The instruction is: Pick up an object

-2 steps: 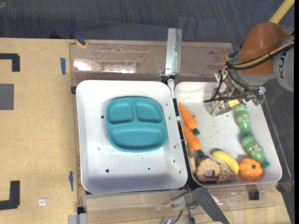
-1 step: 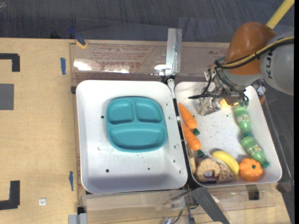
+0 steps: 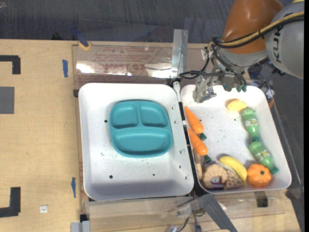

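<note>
Gripper: you see the gripper (image 3: 205,92) at the far-left corner of the right bin (image 3: 282,178), fingers pointing down; whether they are spread or closed you cannot tell, and nothing shows between them.
Arm: it reaches in from the right over the right bin's far edge, orange band above the wrist.
Right bin contents: two carrots (image 3: 195,130) along its left wall, just below the gripper; a small yellow piece (image 3: 236,105) near the far wall; two green bottle-shaped toys (image 3: 256,138) down its right side; a banana (image 3: 234,165), an orange pumpkin-like toy (image 3: 259,175) and a round tan item (image 3: 217,176) at its near wall.
Left bin: to the right bin's left, the left bin (image 3: 91,178) holds a teal divided plate (image 3: 140,128).
</note>
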`<move>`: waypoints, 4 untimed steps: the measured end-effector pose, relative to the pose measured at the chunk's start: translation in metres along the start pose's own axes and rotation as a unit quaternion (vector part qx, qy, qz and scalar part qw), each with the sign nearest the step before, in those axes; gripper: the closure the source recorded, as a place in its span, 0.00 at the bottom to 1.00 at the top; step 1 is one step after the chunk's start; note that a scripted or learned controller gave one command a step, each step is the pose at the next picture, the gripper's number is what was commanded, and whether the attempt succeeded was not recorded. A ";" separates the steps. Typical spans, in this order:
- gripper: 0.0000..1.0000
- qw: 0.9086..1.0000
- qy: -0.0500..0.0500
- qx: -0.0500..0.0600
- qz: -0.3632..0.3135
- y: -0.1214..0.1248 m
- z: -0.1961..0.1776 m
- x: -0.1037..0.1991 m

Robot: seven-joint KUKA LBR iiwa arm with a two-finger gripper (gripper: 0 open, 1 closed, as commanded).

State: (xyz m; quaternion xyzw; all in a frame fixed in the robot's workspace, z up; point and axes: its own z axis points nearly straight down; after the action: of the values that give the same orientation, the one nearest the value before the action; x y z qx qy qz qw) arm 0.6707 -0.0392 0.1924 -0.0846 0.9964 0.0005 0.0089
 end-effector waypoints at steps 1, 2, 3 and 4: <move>1.00 0.983 0.008 -0.002 -0.181 -0.075 0.093 0.030; 1.00 0.966 0.003 -0.003 -0.257 -0.178 0.104 0.033; 1.00 0.983 0.004 -0.002 -0.184 -0.115 0.104 0.022; 1.00 0.990 0.004 -0.001 -0.143 -0.077 0.103 0.016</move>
State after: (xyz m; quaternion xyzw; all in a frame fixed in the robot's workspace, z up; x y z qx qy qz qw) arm 0.6698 -0.1175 0.0890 -0.2264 0.9740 0.0002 0.0047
